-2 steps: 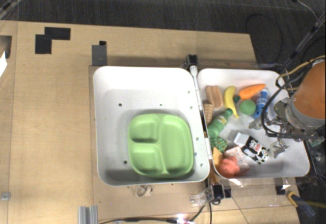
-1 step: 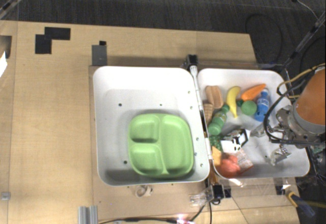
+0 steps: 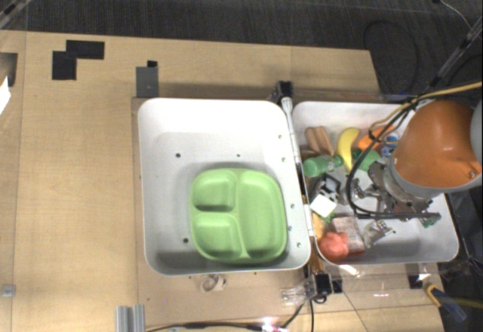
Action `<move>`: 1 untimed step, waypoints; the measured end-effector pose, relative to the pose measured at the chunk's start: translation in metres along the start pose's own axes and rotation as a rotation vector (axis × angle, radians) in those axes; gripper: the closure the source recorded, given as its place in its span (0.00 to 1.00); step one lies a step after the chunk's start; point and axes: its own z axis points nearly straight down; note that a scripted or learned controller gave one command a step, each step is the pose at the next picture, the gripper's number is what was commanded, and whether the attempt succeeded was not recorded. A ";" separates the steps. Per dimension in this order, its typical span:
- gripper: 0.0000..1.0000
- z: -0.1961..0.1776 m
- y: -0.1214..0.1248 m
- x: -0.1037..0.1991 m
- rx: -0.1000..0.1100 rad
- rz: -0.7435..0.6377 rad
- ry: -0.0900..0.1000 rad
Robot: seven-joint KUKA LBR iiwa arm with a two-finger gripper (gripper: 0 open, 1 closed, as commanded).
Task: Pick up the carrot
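Note:
In the right bin (image 3: 445,247), a small orange piece that looks like the carrot (image 3: 365,142) lies near the back, between a yellow banana (image 3: 347,146) and the arm's orange band (image 3: 440,143). The arm covers part of it. My gripper (image 3: 376,211) hangs below the band over the middle of the bin, in front of the carrot and apart from it, wrapped in black cables. A clear wrapped item (image 3: 353,229) lies just under it.
The right bin also holds a brown roll (image 3: 318,139), green toys (image 3: 322,166), a white tag (image 3: 323,206) and a red fruit (image 3: 333,247) at the front. The left bin (image 3: 162,134) holds a green divided plate (image 3: 238,213).

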 end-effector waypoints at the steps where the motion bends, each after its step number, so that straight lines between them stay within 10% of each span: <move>1: 1.00 -0.014 -0.002 -0.005 0.007 -0.004 -0.013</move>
